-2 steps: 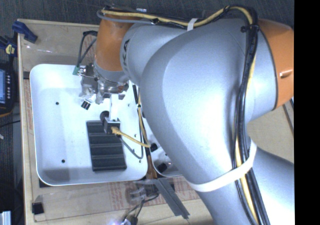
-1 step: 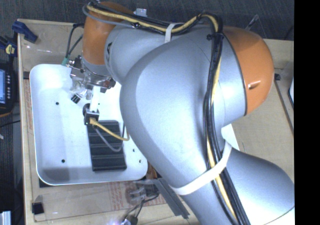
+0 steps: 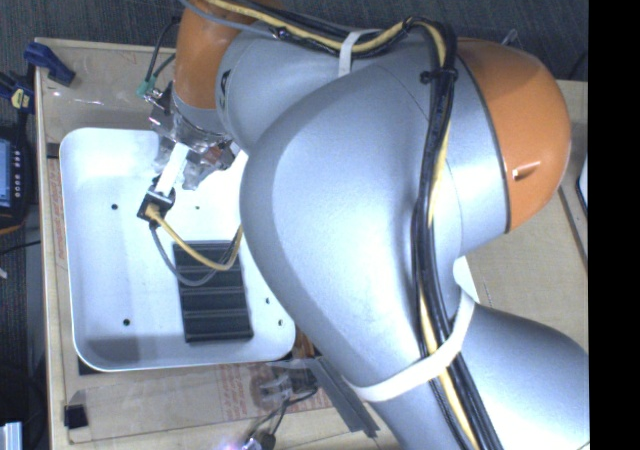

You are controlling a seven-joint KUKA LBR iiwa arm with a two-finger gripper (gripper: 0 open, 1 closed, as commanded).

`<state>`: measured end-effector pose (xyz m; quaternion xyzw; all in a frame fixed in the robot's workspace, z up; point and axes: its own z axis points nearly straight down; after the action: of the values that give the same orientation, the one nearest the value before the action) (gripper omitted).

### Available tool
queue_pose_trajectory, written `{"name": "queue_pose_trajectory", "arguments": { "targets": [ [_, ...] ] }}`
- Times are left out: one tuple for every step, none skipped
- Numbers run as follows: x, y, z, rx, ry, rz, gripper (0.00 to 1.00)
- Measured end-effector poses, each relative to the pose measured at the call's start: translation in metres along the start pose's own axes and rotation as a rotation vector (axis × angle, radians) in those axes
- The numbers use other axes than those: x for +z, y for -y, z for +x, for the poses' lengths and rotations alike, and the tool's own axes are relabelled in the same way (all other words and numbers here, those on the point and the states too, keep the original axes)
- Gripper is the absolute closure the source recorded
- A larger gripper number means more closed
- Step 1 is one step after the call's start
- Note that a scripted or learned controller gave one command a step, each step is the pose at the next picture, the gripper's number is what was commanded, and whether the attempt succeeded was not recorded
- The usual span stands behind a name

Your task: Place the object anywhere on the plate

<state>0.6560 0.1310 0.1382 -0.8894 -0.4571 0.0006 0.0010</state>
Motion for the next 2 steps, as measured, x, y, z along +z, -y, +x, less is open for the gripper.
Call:
{"name": "queue_pose_trajectory", "arguments": {
  "targets": [
    [0.048, -0.011, -0.017, 0.185, 0.004, 0.005, 1.0],
    [0.033, 0.025, 0.028, 0.38, 0.0, -0.002, 1.0]
  ]
}}
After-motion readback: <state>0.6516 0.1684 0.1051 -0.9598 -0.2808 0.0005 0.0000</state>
